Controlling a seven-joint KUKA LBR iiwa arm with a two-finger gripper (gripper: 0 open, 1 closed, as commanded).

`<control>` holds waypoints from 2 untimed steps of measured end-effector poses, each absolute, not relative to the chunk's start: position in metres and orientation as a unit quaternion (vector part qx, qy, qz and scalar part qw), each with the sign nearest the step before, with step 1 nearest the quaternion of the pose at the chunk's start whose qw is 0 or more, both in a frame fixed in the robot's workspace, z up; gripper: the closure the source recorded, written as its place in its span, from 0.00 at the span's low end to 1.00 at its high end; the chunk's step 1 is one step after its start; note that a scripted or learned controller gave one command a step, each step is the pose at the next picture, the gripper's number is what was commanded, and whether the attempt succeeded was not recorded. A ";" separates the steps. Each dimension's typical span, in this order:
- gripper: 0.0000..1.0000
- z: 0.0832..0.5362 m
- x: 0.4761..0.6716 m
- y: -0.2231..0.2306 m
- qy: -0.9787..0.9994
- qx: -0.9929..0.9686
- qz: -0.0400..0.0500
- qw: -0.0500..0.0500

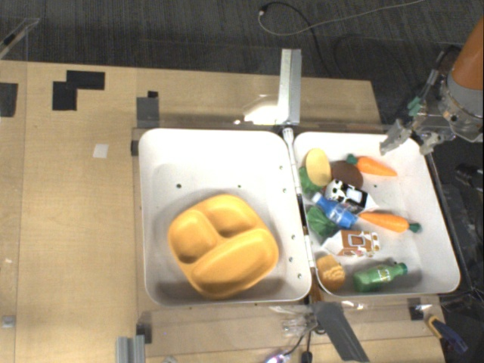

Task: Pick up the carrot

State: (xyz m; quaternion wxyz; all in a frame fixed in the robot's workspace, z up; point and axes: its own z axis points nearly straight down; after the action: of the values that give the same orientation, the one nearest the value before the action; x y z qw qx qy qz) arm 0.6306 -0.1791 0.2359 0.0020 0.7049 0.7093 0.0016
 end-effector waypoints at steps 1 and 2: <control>0.00 0.161 0.671 -0.178 0.772 0.635 0.002 0.003; 0.00 0.103 0.672 -0.173 0.795 0.607 0.003 0.007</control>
State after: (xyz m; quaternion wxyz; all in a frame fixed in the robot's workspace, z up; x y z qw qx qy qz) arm 0.6722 -0.1727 0.1032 0.0072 0.6070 0.7947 0.0032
